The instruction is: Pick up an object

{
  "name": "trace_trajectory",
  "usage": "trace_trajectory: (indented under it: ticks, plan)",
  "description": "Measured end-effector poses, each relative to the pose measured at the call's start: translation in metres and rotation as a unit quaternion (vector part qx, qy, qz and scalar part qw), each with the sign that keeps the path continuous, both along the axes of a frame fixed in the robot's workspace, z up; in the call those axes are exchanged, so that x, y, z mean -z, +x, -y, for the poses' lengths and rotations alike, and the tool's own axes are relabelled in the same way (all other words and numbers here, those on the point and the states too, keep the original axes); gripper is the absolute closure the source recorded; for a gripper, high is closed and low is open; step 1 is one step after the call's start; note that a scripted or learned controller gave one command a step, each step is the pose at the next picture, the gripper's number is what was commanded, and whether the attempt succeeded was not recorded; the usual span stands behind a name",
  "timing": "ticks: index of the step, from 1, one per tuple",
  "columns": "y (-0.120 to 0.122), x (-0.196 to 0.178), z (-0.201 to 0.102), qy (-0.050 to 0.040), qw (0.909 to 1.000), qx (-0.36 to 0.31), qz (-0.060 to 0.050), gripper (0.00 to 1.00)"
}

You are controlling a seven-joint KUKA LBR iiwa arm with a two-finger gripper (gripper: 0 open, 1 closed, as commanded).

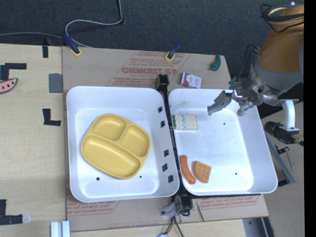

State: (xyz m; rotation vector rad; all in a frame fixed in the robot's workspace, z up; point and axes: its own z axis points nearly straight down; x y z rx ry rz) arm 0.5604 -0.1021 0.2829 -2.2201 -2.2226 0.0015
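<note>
My gripper (230, 107) hangs over the upper right part of the right bin (256, 147), fingers spread open with nothing between them. In that bin lie a small pale green patterned packet (186, 122) near the left wall, an orange sausage (186, 170) at the lower left, and a waffle-like orange piece (201, 171) beside it. The gripper is to the right of the packet and well above the sausage and waffle piece in the view.
The left bin (79, 132) holds a yellow divided plate (115, 145). A small red and white packet (190, 80) lies on the cardboard behind the bins, with a green clip (216, 61) further right. Black clamps (163, 83) join the bins.
</note>
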Motion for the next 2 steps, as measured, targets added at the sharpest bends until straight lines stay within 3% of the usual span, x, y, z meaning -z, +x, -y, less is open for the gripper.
trace_trajectory:
  ticks: [1, 2]
  plan:
    - [-0.066, 0.101, 0.046, 0.0004, 1.0, 0.001, -0.001, 0.0]
    - [-0.068, 0.197, 0.007, 0.0009, 1.0, 0.0, 0.001, 0.0]
